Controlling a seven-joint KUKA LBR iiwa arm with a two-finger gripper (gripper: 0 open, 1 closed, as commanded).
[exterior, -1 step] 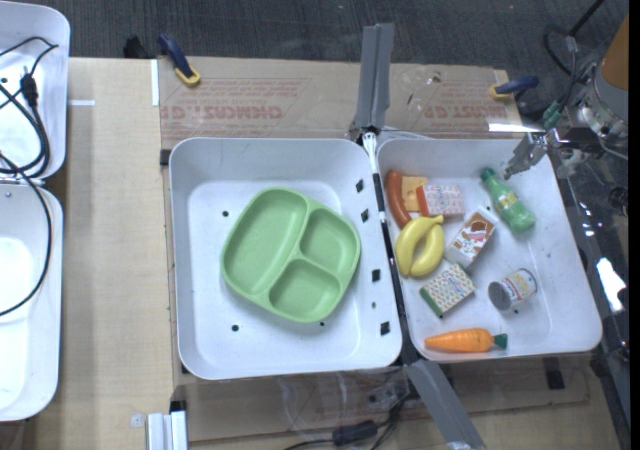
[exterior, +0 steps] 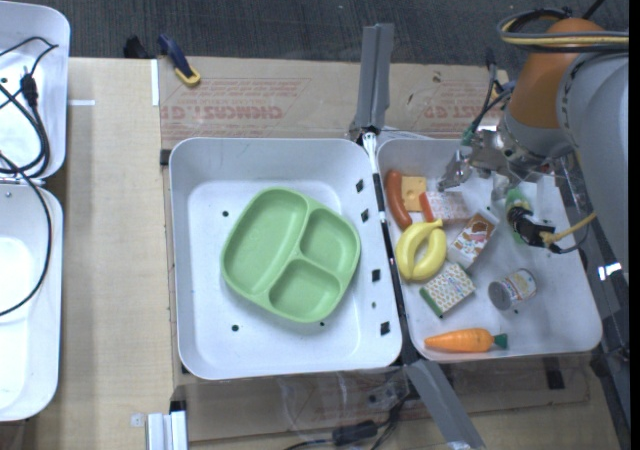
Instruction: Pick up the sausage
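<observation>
1. There are two white bins side by side. The left bin (exterior: 190, 238) has a green plate (exterior: 290, 254) in it, with three parts to hold food.
2. The right bin (exterior: 570, 328) has toy food in it. The sausage (exterior: 398, 200) is here. It is reddish and long, and it lies by the bin's left wall, near the far end.
3. A yellow banana (exterior: 421, 249) lies just in front of the sausage. It looks like it touches the sausage's near end. A small orange-and-red piece (exterior: 415, 198) sits right beside the sausage too.
4. More things are in this bin: a little snack packet (exterior: 472, 240), a small box (exterior: 448, 287), a tin can (exterior: 513, 288) and a carrot (exterior: 462, 341) at the near edge.
5. The grey arm (exterior: 590, 108) comes in from the right. Its gripper (exterior: 470, 166) is over the far part of the right bin, near the sausage but off to its right side.
6. I cannot tell how wide the gripper is. I see nothing held in it.
7. So the job is not done yet. The sausage lies in the bin.
8. What is left, I think: the gripper has to go over to the sausage, go down, pinch it and lift it. The banana is so close that it may get bumped.
</observation>
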